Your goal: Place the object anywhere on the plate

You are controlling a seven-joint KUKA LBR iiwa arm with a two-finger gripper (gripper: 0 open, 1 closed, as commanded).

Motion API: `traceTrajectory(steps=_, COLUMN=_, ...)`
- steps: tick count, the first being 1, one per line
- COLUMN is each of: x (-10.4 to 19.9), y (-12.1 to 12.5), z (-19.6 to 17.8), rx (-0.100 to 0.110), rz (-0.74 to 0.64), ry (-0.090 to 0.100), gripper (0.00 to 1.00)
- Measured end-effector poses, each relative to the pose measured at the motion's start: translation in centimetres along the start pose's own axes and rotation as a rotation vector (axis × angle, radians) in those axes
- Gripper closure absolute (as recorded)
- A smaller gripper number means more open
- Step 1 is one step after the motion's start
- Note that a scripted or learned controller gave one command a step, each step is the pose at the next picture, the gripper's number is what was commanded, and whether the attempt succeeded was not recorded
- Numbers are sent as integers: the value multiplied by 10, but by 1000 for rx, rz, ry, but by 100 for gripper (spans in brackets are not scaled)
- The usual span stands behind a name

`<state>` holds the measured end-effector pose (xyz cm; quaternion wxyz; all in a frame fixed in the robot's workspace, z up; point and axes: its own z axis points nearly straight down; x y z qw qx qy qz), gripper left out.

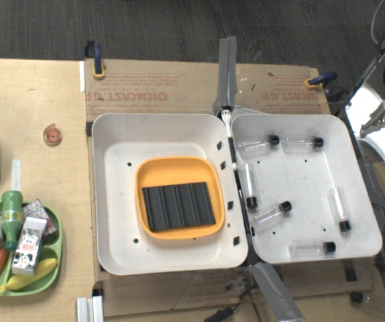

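You cannot tell how far the tool is open or what it holds. The black ribbed block [179, 205] lies flat on the orange plate [153, 173] in the left bin [112, 200]. The right bin [300, 173] holds clear black-capped tubes [337, 206]. Dark carpet [179, 12] lies beyond the table [31, 173].

The wooden counter [38, 99] carries a cardboard sheet [179, 86], and two white bins sit on it side by side: the left bin [112, 200] and the right bin [353, 180]. A green tray [45, 274] rests at the counter's left, a small pink disc [52, 135] above it.
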<state>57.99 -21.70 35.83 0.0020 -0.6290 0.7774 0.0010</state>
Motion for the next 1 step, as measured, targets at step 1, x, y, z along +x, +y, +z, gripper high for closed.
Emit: traceTrajectory(steps=1, x=3, y=-4, z=59, rx=-1, rz=-331, ry=-1, gripper=0)
